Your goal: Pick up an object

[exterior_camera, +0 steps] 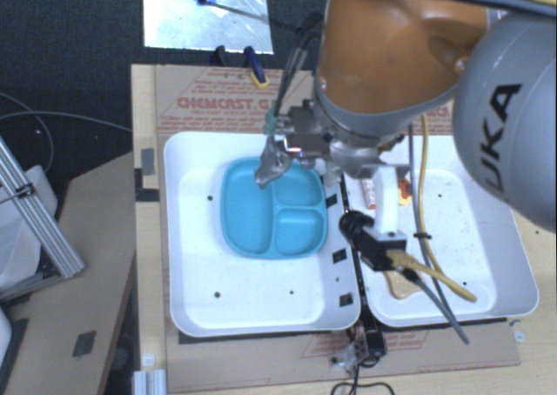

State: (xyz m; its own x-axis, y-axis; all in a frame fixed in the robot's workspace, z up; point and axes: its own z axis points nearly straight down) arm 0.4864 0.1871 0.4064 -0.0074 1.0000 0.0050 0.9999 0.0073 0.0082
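A blue divided plate [265,215] lies in the left white bin [200,297], near its middle. My gripper [271,167] hangs over the plate's upper rim, close to the ridge between its compartments. The view does not show anything held in it. In the right bin [496,254] a white and red packet [370,190] lies near the top, partly under the arm. A tan spoon-like stick [439,280] and a brown piece [400,286] rest near the front.
The big orange and grey wrist covers the upper part of the right bin. A small orange item [404,186] sits beside the packet. Behind the bins a shiny sheet [204,2] lies on the dark floor, and a metal frame [26,219] stands at the left.
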